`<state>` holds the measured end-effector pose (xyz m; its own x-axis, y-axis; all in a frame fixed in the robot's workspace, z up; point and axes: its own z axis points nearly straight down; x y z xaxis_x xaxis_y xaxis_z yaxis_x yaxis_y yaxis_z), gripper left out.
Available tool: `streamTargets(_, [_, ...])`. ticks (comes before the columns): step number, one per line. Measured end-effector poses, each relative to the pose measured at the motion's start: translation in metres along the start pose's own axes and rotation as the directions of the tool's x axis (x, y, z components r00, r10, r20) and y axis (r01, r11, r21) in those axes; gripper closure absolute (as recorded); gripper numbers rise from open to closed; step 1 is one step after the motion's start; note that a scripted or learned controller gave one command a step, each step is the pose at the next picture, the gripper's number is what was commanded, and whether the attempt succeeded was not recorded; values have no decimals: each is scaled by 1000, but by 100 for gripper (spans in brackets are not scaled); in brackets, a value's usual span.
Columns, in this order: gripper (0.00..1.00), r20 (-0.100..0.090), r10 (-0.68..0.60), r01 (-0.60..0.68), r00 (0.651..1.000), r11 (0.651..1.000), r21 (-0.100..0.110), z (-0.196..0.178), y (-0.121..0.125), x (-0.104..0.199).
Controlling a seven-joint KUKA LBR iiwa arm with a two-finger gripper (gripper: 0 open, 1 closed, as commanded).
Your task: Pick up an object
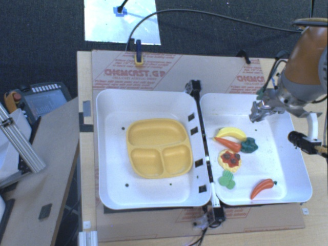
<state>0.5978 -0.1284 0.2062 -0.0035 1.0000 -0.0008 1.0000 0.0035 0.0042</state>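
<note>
Nothing looks lifted yet: the gripper (pixel 258 111) hangs at upper right over the right bin (pixel 297 188), its grasp impossible to judge, while the banana (pixel 231 133), carrot (pixel 229 143), broccoli (pixel 249 145) and chili (pixel 262 187) lie below-left; the yellow tray (pixel 156 147) sits left, clear.

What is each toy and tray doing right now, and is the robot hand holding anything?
Yellow tray: lying flat in the left bin, right way up.
Banana: lying in the right bin.
Carrot: lying flat, touching the banana.
Green broccoli: resting beside the carrot.
Pizza slice: lying flat.
Green leafy piece: lying flat.
Red pepper: lying alone.
Gripper: over the right bin, nothing seen between its fingers.
</note>
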Motion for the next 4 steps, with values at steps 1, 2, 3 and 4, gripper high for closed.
streamTargets(1, [100, -1, -3, 3, 1000, 1000, 3, 7, -2, 53])
streamTargets(2, [100, -2, -4, 4, 1000, 1000, 2, -4, -10, 99])
streamTargets(3, [100, -3, -7, 7, 1000, 1000, 3, -4, -16, 162])
streamTargets(4, [100, -2, -5, 5, 1000, 1000, 3, 0, -19, 213])
